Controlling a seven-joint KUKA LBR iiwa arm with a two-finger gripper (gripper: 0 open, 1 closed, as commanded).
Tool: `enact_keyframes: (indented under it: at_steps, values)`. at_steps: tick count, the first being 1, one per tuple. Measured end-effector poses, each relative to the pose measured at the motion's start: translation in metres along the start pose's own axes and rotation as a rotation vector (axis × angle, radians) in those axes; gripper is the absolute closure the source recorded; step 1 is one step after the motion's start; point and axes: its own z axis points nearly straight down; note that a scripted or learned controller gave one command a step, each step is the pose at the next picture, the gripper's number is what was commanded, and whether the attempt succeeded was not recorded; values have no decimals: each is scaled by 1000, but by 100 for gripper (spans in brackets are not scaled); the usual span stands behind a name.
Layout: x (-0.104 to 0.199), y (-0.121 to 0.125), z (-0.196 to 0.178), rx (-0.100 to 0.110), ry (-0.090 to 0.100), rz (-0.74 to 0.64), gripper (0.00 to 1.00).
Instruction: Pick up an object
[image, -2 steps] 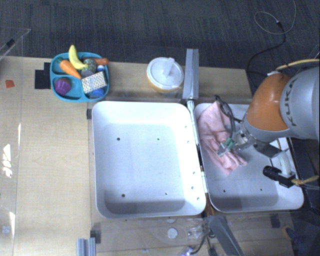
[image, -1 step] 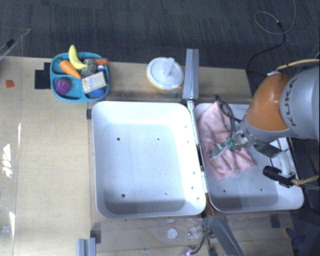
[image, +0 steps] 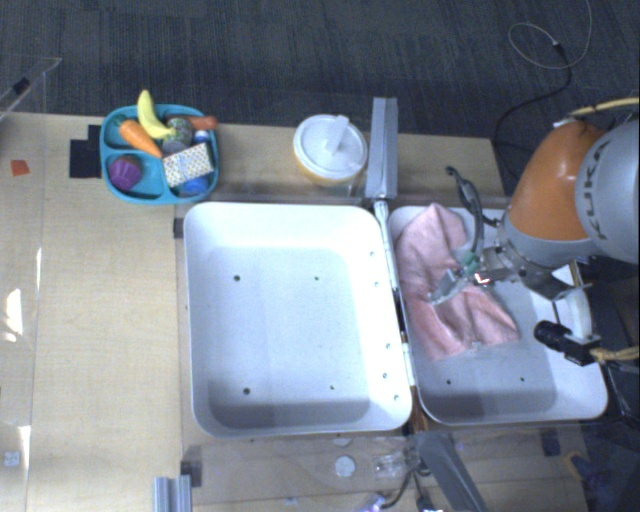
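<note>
Over on the far left of the bench sat the blue tray (image: 152, 190) of toy food, a yellow banana (image: 151, 116) on top, well away from the action. Next along, the lidded cup (image: 330, 147) stood just behind the bins. Then the left bin (image: 290, 400), wide and white, nothing there for the arm to go after.

And here was the contest: in the right bin (image: 510, 395) lay the pink cloth (image: 445, 290), crumpled, its long axis running from the bin's back edge down toward the front and slanting a little to the right. It filled the left and middle of that bin, the front part showing bare floor.

The gripper (image: 462, 275) was down right over the cloth's middle, touching or very nearly touching the folds, so the cloth lay directly beneath and to its left rather than off to any side. How wide its tips stood could not be told; the metalwork blurred into the fabric, and no cloth could be seen pinched between them.

The arm (image: 565, 190) came in from the right, orange band above the wrist, the wrist bent down and leftward into the bin. By my reading, the pick turned on a straight descent and close, then a lift.
</note>
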Motion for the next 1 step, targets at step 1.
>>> enact_keyframes:
  at_steps: [1]
  values:
    - [-18, -6, 50, -10, -3, -84, 0]
